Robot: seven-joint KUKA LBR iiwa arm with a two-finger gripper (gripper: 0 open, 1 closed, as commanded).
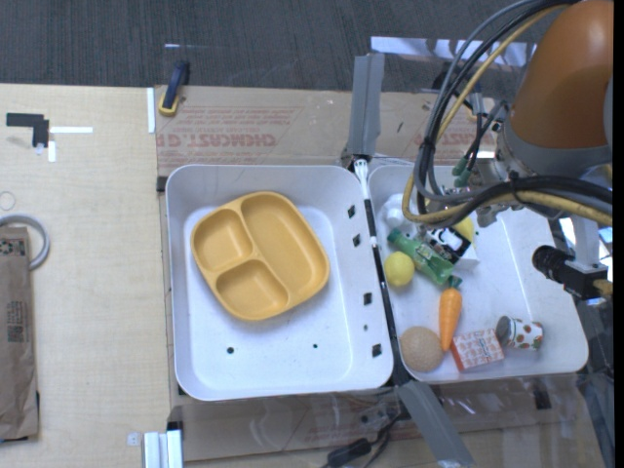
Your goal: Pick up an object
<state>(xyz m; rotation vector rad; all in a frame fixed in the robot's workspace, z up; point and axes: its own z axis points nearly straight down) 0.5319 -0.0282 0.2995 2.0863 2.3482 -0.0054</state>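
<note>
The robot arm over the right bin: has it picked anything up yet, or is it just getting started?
Nothing looks picked up yet. The lemon, carrot, green packet, red carton and small cup all lie in the right bin. The arm hangs over that bin's far end, cables hiding its hand, so I cannot tell whether it grips anything. The lift itself remains.

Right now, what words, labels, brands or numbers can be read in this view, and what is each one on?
"CHEMCAST", printed in red and seen upside down, on the cardboard sheet behind the bins; the smaller red line beside it is too blurred to read.
Print on the brown paper bag: too small to read.
Print on the small red-and-white carton: too blurred to read.
</note>
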